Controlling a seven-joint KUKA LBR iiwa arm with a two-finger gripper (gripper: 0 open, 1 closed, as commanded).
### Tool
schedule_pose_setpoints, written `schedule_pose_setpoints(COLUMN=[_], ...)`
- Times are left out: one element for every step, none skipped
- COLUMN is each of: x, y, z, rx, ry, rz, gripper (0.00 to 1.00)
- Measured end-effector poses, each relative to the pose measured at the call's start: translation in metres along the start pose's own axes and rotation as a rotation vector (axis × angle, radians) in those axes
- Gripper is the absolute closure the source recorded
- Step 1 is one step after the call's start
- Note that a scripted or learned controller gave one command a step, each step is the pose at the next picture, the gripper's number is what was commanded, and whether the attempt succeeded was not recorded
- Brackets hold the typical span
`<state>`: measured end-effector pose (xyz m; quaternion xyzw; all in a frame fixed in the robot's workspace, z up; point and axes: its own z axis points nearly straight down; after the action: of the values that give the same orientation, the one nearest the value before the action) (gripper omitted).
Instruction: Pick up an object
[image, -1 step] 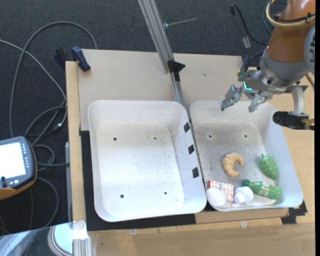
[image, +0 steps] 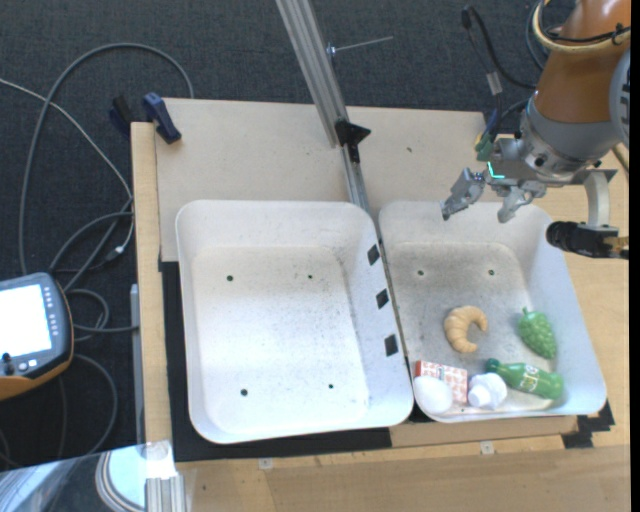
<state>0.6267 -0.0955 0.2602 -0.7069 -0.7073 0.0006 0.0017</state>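
My gripper (image: 487, 200) hangs above the far rim of the right bin (image: 560, 290), open, with nothing between its two fingers. Well below it in that bin lie a tan croissant (image: 465, 327), a green bunch of grapes (image: 537, 333), a green bottle (image: 527, 377) with a white cap, a red-and-white packet (image: 444, 375) and a white rounded object (image: 433, 394). All of them rest in the near half of the bin, apart from the gripper.
The left bin (image: 200, 300) sits beside the right one, with a divider carrying black clips (image: 382, 298) between them. A slanted metal pole (image: 320, 70) crosses the bench at the back. A blue clamp (image: 160, 115) sits at the far left corner.
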Motion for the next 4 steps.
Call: schedule_pose_setpoints(x=[-0.002,-0.001,0.003,0.003], y=[-0.008,-0.001,0.000,0.002], z=[0.046,0.092,0.135,0.120], rx=[0.004,0.004,0.004,-0.004], ry=[0.000,0.000,0.000,0.000], rz=[0.001,0.001,0.000,0.000], gripper=[0.00,0.00,0.00,1.00])
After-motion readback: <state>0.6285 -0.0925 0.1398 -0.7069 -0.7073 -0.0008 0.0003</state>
